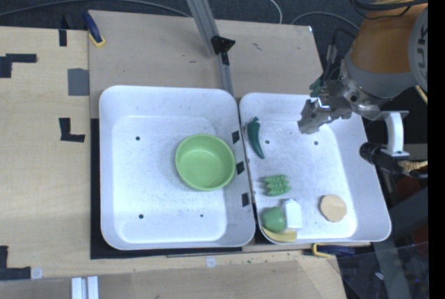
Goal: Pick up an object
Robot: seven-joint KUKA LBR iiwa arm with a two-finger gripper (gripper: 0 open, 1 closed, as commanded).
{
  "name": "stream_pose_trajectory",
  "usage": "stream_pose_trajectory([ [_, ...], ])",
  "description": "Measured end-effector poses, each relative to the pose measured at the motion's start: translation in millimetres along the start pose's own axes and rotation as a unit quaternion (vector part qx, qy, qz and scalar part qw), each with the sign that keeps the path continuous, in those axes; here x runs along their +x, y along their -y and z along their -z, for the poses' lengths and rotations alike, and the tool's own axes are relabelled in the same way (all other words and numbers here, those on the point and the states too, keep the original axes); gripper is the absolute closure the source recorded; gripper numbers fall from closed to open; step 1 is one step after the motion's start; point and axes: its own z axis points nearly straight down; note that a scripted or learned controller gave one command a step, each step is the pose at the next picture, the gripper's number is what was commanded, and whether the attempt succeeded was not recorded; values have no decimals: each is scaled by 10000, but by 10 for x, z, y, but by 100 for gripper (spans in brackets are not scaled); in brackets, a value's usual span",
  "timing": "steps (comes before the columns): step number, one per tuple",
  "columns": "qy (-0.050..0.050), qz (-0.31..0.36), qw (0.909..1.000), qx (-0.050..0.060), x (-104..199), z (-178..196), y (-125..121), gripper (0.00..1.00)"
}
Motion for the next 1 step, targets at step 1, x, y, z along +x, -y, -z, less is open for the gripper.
stream_pose_trajectory([
  [1,0,4,10000,-2,551,-10,37,100],
])
